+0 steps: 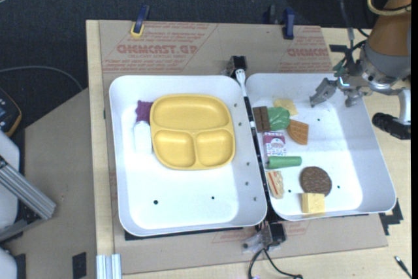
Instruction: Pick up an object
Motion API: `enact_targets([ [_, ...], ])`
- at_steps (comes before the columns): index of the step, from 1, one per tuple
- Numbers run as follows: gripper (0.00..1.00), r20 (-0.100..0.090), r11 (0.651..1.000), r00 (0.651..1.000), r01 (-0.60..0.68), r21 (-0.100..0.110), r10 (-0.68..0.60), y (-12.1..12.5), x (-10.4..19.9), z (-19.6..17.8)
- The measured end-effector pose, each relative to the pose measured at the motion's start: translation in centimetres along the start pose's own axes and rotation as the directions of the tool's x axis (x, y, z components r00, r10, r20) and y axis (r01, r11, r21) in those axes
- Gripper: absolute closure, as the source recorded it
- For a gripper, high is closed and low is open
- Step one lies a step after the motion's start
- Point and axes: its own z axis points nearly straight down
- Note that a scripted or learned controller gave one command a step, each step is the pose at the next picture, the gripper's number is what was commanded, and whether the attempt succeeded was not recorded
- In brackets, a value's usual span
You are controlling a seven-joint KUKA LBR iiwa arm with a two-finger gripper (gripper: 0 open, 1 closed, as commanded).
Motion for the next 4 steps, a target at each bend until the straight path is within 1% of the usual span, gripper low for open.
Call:
enact_targets([
  [1,0.00,-0.001,1.000,1.000,0.001,0.001,-0.001,-0.4,1.0,5.1],
  [2,0.00,0.000,1.000,1.000,0.001,-0.003,-0.001,-0.4,1.0,6.7],
  [3,1.00,0.002,1.000,1.000,0.002,-0.007,-0.002,-0.3,1.0,5.5],
  [4,1.00,0.005,1.000,1.000,-0.001,-0.013,0.001,-0.7,0.6,1.0],
])
